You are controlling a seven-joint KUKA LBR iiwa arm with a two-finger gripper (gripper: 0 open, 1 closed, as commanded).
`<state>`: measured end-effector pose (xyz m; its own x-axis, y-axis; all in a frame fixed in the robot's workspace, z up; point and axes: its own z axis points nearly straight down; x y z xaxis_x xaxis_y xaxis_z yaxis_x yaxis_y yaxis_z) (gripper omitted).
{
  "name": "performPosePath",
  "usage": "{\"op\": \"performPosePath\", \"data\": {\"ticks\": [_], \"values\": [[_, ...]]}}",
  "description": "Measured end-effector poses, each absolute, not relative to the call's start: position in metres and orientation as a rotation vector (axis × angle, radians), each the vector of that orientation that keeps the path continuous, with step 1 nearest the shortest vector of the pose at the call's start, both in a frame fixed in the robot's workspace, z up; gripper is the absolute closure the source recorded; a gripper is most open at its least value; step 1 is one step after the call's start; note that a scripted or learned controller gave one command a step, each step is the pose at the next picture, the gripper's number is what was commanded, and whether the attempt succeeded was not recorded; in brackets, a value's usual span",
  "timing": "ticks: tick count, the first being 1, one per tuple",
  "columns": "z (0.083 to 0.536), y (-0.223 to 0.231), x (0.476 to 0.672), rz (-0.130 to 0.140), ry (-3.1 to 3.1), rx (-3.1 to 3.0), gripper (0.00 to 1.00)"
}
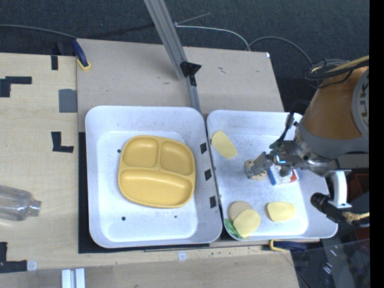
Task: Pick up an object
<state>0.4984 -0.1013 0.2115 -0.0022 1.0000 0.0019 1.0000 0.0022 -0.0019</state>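
Yellow foam-like piece (224, 144) in the right bin (255, 120) looks light, soft; grip across its short sides. Hand (258, 168) low mid-bin; opening, contents: cannot tell.

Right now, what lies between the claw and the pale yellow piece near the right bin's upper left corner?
Nothing: the camera view shows bare white bin floor between the claw and the pale yellow piece.

The clear plastic bottle (17, 203) lying at the bench's left edge is cut off by the frame. Near the right white bin's (258, 120) front edge, a pale round object (238, 207) and a green item (229, 226) sit partly hidden beneath a yellow foam piece (247, 222). The gripper's (259, 169) fingertips are too small to make out.
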Motion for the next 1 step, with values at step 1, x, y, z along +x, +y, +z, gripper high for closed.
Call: {"op": "performPosePath", "data": {"ticks": [1], "values": [[0.2211,-0.1001,0.4987,-0.001,-2.223,-2.213,1.0]]}}
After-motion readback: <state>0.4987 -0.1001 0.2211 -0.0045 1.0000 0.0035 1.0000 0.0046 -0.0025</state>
